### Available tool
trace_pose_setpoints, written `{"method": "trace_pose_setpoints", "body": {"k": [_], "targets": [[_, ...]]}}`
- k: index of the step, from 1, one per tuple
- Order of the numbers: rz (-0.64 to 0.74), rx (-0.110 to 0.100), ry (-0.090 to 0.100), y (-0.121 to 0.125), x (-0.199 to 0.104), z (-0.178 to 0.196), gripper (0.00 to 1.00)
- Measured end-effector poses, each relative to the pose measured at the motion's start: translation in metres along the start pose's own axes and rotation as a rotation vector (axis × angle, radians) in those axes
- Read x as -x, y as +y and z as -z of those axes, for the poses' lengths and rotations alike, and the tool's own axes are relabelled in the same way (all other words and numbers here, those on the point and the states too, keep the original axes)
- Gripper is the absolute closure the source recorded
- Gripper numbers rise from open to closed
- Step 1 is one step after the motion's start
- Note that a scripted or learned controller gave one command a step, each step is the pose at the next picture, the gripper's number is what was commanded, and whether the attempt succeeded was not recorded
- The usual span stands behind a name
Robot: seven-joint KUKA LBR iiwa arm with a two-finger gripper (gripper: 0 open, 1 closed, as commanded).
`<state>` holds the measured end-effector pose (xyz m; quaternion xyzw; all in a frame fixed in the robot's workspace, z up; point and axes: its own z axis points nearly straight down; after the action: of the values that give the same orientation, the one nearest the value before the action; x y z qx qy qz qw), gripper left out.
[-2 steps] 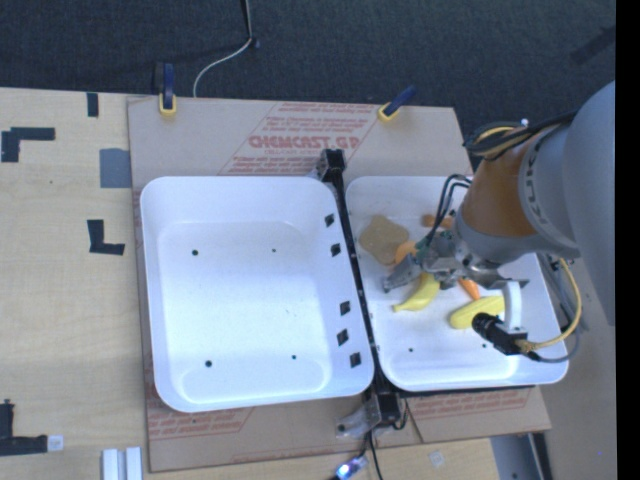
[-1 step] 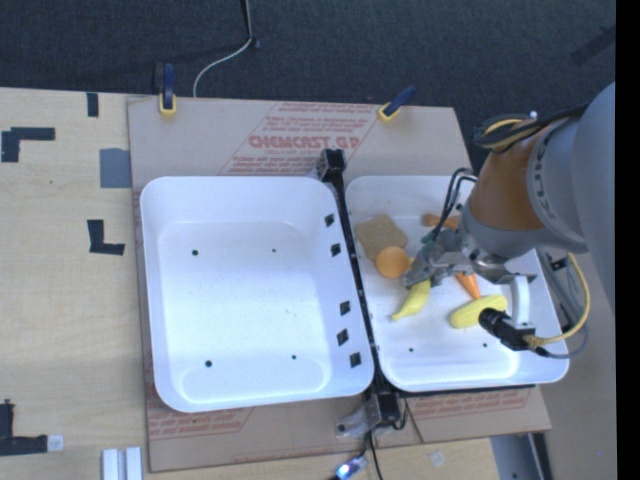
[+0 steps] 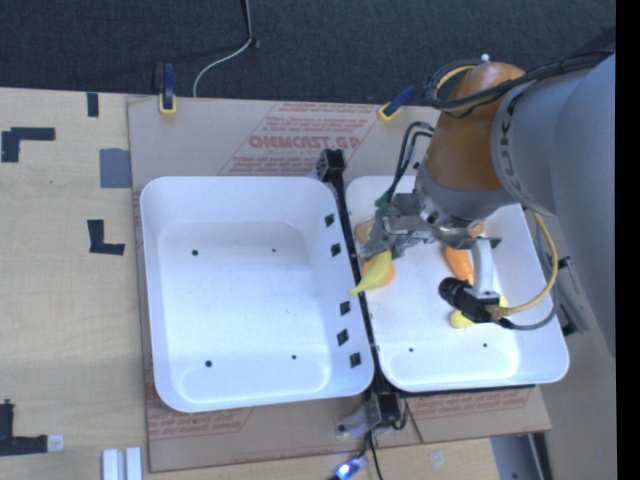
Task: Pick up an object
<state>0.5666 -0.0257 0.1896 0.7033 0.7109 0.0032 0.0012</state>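
Hanging over the right bin (image 3: pixel 520 363), my own wrist and orange band hide much of its floor, so I cannot make out everything that lies under me. My gripper (image 3: pixel 392 240) sits at the bin's left side, close to the divider wall (image 3: pixel 345 258) between the 2 bins. A yellow object (image 3: pixel 377 271) shows just below my fingers, touching or nearly touching them; whether it is pinched between them I cannot tell, and I cannot tell whether my jaws are spread or pressed together. An orange object (image 3: pixel 459 261) lies right of the yellow one, partly covered by my hardware. Lower right of it, a small yellow piece (image 3: pixel 461 318) peeks out beside a black fitting (image 3: pixel 456 293) and a yellow cable. The near part of the right bin's floor is open. Beyond the divider, the left bin (image 3: pixel 240 298) shows bare white floor.
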Motion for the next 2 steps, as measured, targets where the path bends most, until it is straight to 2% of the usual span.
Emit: {"method": "trace_pose_setpoints", "body": {"k": [1, 2], "targets": [[0.005, -0.01, 0.003, -0.024, -0.129, -0.006, 1.0], [-0.018, -0.008, -0.007, -0.017, -0.04, -0.006, 1.0]]}}
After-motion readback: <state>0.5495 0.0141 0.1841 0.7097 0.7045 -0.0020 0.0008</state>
